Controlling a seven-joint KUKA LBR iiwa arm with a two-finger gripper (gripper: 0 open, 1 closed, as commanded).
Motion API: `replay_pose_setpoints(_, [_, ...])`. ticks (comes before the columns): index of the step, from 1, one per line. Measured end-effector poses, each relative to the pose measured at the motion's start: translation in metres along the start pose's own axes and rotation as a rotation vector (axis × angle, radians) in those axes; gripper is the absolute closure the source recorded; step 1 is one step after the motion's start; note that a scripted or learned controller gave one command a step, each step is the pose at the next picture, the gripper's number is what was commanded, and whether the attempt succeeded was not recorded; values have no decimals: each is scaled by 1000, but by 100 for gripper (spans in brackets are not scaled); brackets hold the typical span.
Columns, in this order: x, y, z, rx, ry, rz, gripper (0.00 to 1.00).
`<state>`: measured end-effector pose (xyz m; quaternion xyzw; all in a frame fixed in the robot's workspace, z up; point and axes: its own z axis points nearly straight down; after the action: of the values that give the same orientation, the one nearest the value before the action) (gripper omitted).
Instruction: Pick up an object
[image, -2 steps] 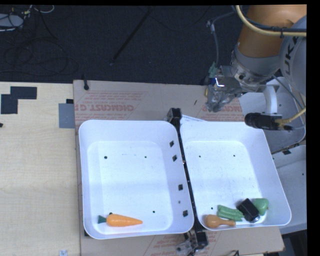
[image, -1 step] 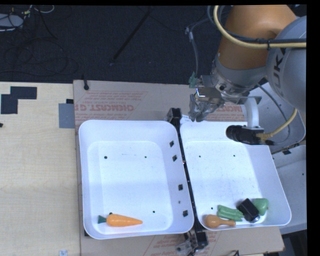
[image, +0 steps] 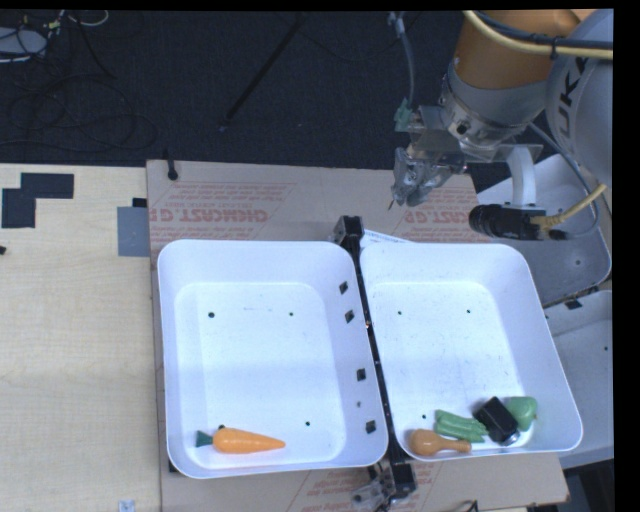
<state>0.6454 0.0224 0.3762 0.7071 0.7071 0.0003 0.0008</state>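
Observation:
An orange toy carrot (image: 247, 440) with a green top lies in the left bin (image: 185, 270), near its front wall. In the front right corner of the right bin (image: 520, 262) sit a tan pear-shaped piece (image: 437, 443), a green pod-like piece (image: 461, 426), a small black block (image: 496, 419) and another green piece (image: 522, 408), all huddled together. My gripper (image: 411, 189) hangs high above the bench, over the brown board behind the right bin's far left corner, well away from every object. Nothing shows between its fingers.
The two white bins stand side by side on a brown cardboard sheet (image: 260, 205), joined by a black clamp strip (image: 360, 330). A pale wooden benchtop (image: 70, 330) lies to the left. Cables and dark floor (image: 200, 80) run behind.

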Motion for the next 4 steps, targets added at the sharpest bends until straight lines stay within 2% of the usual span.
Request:
replay_pose_setpoints(1, [75, -55, 18, 9, 2, -7, 100])
replay_pose_setpoints(2, [62, -64, -14, 3, 0, -1, 100])
replay_pose_setpoints(3, [28, -18, -17, 2, -2, 2, 100])
replay_pose_setpoints(4, [107, -67, -21, 7, 2, -8, 100])
